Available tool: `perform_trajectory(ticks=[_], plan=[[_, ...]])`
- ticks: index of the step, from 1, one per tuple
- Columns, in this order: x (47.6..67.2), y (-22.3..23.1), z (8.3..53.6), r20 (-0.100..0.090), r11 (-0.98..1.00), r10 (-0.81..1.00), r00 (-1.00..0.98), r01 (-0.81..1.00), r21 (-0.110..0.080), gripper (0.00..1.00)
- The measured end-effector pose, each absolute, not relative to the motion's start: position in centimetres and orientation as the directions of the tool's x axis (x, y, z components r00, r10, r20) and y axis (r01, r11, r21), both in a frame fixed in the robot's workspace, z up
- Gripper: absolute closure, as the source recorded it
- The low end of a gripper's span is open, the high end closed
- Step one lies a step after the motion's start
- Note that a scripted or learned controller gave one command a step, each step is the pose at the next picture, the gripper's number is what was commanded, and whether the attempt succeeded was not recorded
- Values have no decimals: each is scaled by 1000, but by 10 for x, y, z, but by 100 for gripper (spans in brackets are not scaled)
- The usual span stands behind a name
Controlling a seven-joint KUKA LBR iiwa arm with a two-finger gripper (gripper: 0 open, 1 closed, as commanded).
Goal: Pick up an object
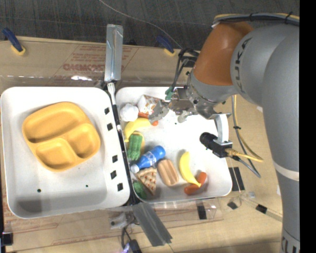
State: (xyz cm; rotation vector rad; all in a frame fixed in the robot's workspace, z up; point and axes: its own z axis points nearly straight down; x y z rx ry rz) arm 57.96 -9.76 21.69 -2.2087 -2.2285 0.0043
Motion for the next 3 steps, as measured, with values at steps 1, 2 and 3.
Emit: perform_trajectory(ticks=[1, 2, 3], plan=[[580, -97, 226, 1, 14, 1000, -14, 1000, -7, 100], [580, -97, 226, 0, 14, 1000, -14, 1000, -7, 0], [648, -101, 110, 1, -213, 977, 213, 977, -1, 0]])
